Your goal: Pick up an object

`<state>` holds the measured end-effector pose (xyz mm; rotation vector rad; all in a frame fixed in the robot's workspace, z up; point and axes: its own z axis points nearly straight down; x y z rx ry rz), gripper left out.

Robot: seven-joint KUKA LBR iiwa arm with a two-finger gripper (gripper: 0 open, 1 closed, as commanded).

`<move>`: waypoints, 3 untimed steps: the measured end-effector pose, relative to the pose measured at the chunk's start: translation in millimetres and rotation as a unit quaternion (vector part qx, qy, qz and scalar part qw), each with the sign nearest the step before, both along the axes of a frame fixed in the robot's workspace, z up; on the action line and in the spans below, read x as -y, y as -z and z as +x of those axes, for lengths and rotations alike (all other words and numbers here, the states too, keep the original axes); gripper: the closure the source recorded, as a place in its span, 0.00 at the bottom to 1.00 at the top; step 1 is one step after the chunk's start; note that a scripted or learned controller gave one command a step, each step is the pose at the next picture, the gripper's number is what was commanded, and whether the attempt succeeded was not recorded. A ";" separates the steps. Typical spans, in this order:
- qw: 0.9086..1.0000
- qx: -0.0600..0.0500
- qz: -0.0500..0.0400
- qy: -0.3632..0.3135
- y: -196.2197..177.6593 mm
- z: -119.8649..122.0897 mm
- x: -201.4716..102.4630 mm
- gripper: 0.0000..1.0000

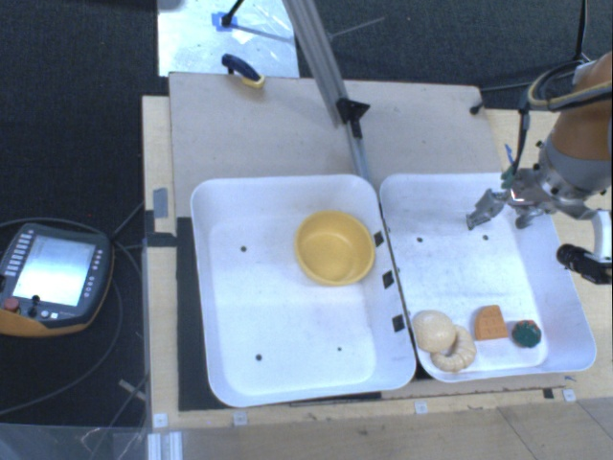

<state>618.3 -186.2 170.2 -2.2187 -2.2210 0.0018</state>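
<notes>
Nothing lifted yet: yellow bowl (pixel 334 247) sat in left bin (pixel 230 353), bread rolls (pixel 443 339), orange block (pixel 490 323) and green ball (pixel 526 333) lay along right bin's (pixel 450 257) near edge, gripper (pixel 505 209) hovered spread and empty well apart above them.

My grey arm (pixel 575 151), orange-banded above the wrist, enters from three o'clock and slants toward nine o'clock, carrying my gripper (pixel 503 211) low, its two fingers (pixel 482 214) spread apart with nothing between them.
</notes>
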 end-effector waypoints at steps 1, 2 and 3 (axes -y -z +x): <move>1.000 0.000 0.000 0.000 42.0 -0.2 2.5 0.00; 1.000 0.002 -0.001 0.000 29.2 0.9 2.8 1.00; 1.000 0.003 -0.001 0.001 -23.4 -8.4 3.7 1.00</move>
